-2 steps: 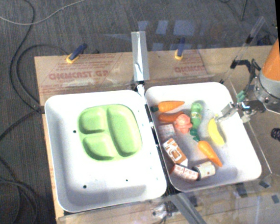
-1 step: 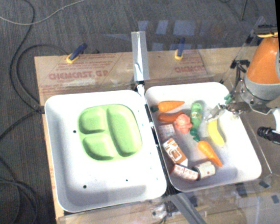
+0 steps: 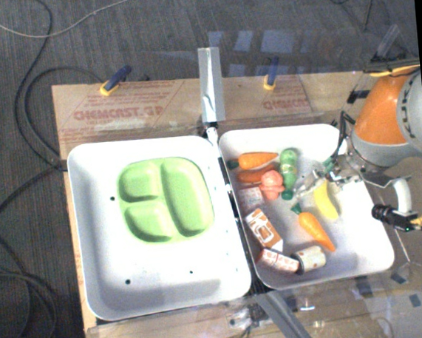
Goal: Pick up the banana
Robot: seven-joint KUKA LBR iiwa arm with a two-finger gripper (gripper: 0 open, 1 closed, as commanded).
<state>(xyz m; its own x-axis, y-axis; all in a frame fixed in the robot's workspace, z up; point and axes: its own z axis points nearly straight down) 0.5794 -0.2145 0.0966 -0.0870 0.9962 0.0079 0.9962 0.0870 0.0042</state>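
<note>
The banana [image 3: 325, 201] is a short yellow piece lying in the right bin [image 3: 367, 250], towards its right side. My gripper [image 3: 321, 182] reaches in from the right and hangs right over the banana's upper end, touching or nearly touching it. The grey wrist and the orange band [image 3: 383, 116] stand above the bin's right rim.
Around the banana lie a carrot [image 3: 316, 231] just below it, a green bottle [image 3: 290, 164], a pink toy [image 3: 272, 183], another carrot [image 3: 258, 159], a brown box [image 3: 263, 227] and a can [image 3: 312, 259]. The left bin [image 3: 103, 286] holds a green divided tray [image 3: 165, 198].
</note>
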